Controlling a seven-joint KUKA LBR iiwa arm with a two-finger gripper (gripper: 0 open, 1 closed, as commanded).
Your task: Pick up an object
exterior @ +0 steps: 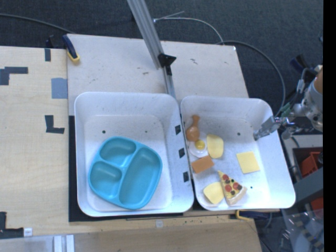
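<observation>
Hand [265,128] hangs over right bin's [273,193] far right rim; its grip state is unclear.

A dark carpeted floor [262,14] is showing beyond the desk [31,104], whose pale wood top is carrying grey tape marks [59,87] (several small ones, scattered). A white board [157,67] is lying across it, a slanted aluminium rail [144,22] is crossing above, and thin cables [210,30] are trailing over the floor.
</observation>
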